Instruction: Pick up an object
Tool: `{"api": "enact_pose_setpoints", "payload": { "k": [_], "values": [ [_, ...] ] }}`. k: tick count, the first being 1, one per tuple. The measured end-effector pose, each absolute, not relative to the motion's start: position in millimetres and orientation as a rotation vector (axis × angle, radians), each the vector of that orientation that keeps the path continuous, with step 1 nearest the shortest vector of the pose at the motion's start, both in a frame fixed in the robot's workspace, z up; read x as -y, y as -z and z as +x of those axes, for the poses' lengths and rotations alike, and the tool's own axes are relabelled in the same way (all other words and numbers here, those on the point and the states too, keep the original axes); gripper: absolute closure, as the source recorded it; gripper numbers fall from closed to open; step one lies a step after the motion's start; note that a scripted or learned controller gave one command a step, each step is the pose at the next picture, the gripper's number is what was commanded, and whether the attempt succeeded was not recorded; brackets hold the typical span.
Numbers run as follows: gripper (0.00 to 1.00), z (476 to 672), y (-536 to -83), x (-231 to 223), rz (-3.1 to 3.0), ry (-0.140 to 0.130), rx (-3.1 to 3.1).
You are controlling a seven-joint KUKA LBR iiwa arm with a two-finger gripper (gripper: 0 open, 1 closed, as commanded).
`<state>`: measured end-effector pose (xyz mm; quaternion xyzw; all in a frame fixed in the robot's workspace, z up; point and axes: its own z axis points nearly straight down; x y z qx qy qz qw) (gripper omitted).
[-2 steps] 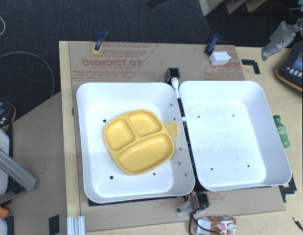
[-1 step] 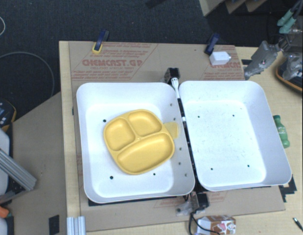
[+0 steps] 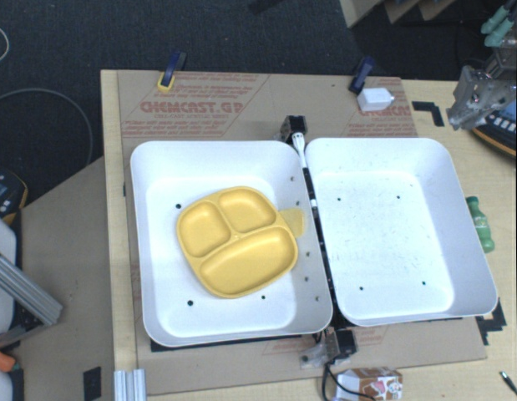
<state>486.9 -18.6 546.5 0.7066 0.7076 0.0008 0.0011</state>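
Lying flat in the left bin (image 3: 149, 307), a yellow divided plate (image 3: 236, 241) sits a little left of the bin's middle, turned at a slant so that its two smaller compartments face the far side and its one long compartment faces the near side. Each compartment is bare yellow. A small yellow tab (image 3: 292, 220) pokes out from the plate's right edge toward the seam between the bins. A few small dark dots mark the bin floor around the plate. The right bin (image 3: 458, 224) stands just beside the left one, their inner rims touching or nearly so along a dark strip, and its white floor shows fine specks and four dark dots. Both bins rest on a brown cardboard sheet (image 3: 241, 98) printed with reddish lettering, which covers the counter (image 3: 116, 224). A yellow clamp (image 3: 169, 75) and a dark blue clamp (image 3: 361, 75) grip the cardboard's far edge, and a small white block (image 3: 375, 99) lies next to the blue clamp. A green object (image 3: 479, 224) lies along the right bin's outer rim. At the upper right, well apart from the plate and outside both bins, the grey metal pincer (image 3: 475, 98) hangs above the counter's far right corner; whether it is released or clenched I cannot tell, and nothing can be seen held in it.
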Motion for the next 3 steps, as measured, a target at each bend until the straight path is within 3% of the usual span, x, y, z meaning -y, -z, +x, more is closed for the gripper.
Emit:
{"api": "enact_pose_setpoints", "payload": {
  "k": [1, 2, 3],
  "values": [
    [1.0, 478.0, -421, 25, 2.231, 0.016, -2.226],
    [1.0, 478.4, -360, -58, 2.217, 0.009, -2.237],
    [1.0, 479.6, -394, -83, 2.216, -0.006, -2.224]
  ]
}}
